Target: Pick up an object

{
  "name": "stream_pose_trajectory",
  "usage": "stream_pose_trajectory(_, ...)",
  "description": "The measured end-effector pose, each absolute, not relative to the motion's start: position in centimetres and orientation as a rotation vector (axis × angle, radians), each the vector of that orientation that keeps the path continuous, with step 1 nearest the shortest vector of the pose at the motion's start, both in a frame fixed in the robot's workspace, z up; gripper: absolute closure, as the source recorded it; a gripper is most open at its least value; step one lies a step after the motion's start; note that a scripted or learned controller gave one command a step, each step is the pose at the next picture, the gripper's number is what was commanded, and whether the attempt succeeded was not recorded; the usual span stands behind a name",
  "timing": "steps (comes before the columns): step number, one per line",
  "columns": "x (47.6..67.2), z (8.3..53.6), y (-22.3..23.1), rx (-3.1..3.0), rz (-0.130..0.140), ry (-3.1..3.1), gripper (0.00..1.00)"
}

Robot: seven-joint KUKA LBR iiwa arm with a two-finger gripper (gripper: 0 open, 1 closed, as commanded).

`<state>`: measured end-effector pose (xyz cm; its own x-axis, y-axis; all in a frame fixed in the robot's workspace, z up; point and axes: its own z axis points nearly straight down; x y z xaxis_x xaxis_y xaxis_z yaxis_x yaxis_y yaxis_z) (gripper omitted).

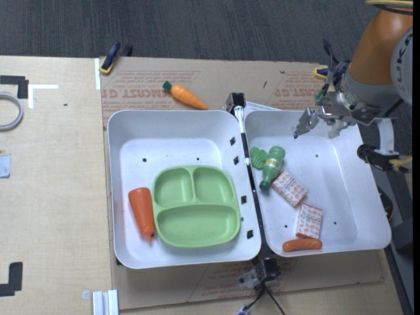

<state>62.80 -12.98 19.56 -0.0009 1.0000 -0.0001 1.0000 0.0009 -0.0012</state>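
Orange sausage (pixel 302 245) hugs the right bin (pixel 367 209) front wall; packets (pixel 289 189) and green bottle (pixel 268 164) crowd mid-bin. My hand (pixel 319 125), fingers spread, hovers at its back wall, risking a skidding pinch.

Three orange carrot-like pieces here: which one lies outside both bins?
The small carrot with the green top, on the cardboard behind the left bin. The other two lie inside bins.

The arm (pixel 387 41) is cut off by the right edge; lettering on both packets (pixel 289 188) is too small to read.
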Motion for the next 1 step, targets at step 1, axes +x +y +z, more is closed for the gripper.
stream_pose_trajectory(1,56.80,20.77,-4.54,-1.870,0.001,-2.523,0.00)
